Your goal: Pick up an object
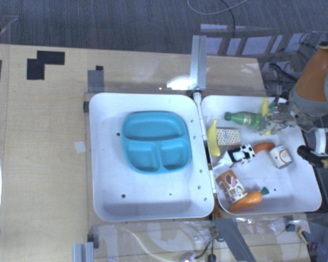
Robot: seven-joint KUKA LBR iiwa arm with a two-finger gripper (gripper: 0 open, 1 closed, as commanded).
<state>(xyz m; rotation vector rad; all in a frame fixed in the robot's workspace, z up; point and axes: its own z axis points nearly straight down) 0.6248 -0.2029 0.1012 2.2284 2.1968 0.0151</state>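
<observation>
The right bin (303, 198) holds several small items. A green bottle (243, 118) lies at the back, with a yellow banana (212, 138) and a speckled box (228, 136) in front of it. Nearer the middle are a black-and-white cow toy (241, 154), an orange sausage (264, 146) and a small white can (281, 156). A printed carton (231, 184) and a carrot (246, 199) lie at the front. My gripper (275, 119) hangs low at the bin's back right, just beside the bottle's right end.
The left bin (106, 162) holds a blue divided plate (156, 142). A metal post (199, 59) rises behind the wall between the bins. The grey arm with its orange band (317, 75) comes in over the right bin's far corner, with black cables beside it.
</observation>
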